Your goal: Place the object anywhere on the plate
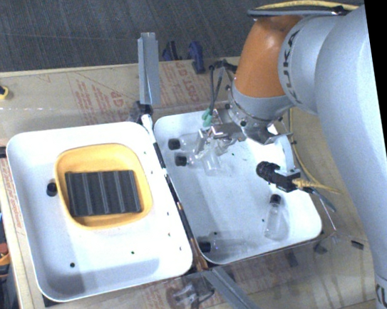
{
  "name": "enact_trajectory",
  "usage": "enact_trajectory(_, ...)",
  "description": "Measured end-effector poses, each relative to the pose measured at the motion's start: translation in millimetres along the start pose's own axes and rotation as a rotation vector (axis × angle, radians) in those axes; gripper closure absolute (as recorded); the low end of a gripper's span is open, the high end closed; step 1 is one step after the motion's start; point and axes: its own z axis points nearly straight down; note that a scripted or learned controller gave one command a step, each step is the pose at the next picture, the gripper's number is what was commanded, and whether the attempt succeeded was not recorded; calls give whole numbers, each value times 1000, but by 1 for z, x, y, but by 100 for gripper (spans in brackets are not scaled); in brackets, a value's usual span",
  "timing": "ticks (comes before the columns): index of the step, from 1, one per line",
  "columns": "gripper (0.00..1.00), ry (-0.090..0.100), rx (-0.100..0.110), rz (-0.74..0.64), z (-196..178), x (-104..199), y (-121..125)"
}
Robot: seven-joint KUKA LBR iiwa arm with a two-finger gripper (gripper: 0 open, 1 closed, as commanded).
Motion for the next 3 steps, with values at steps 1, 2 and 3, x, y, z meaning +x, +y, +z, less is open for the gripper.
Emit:
enact_trajectory(1, 100, 1, 3, -74, 10, 62, 10)
enact_trajectory(2, 100, -2, 0, -373, -8, 113, 11)
enact_trajectory(3, 0, -2, 0, -373, -8, 112, 11)
